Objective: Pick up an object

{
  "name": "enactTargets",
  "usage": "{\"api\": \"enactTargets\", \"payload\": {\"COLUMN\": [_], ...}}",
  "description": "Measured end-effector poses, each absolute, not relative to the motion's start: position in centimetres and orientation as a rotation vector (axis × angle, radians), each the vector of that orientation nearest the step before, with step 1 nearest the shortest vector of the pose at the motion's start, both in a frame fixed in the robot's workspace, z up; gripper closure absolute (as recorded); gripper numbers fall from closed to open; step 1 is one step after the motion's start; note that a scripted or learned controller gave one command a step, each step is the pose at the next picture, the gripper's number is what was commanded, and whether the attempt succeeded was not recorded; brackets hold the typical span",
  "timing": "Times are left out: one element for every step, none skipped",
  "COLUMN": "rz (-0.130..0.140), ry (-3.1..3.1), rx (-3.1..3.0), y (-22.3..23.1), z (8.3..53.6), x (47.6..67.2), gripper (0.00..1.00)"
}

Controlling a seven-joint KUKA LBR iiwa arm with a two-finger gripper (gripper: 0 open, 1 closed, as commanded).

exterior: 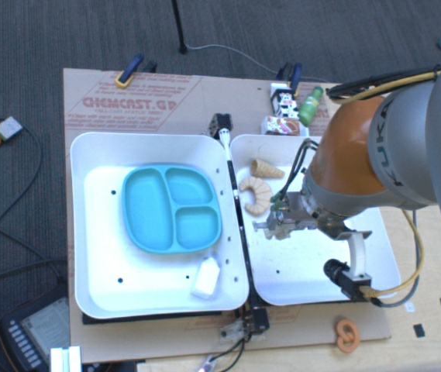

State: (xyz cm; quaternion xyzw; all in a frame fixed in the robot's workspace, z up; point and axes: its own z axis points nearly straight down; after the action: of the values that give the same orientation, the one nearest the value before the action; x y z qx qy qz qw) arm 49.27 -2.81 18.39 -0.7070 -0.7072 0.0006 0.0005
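My gripper (276,228) hangs low over the right bin (321,285), near its left-centre, below the big grey arm with its orange band. A pale croissant-shaped piece (256,193) lies just up and left of the fingertips, close to them. A small tan cone-like piece (267,168) rests further back in the same bin. In the left bin (96,285) sits a blue three-compartment tray (172,208), with a small white block (205,278) near the bin's front right corner. The arm hides much of the right bin's middle.
A green-capped bottle and a small carton (291,113) stand on the cardboard behind the right bin. An orange ring (347,335) lies on the bench in front of that bin. Blue clamps hold the board's back edge. A black divider runs between the bins.
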Motion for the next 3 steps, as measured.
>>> {"api": "enactTargets", "payload": {"rz": [0.002,0.002,0.004], "ry": [-2.221,-2.222,-2.221], "rx": [-2.220,-2.219,-2.221], "y": [-3.0,2.0,0.0], "z": [18.4,18.4,18.4], "x": [51.7,51.4,48.3], "gripper": [1.00,1.00,1.00]}}
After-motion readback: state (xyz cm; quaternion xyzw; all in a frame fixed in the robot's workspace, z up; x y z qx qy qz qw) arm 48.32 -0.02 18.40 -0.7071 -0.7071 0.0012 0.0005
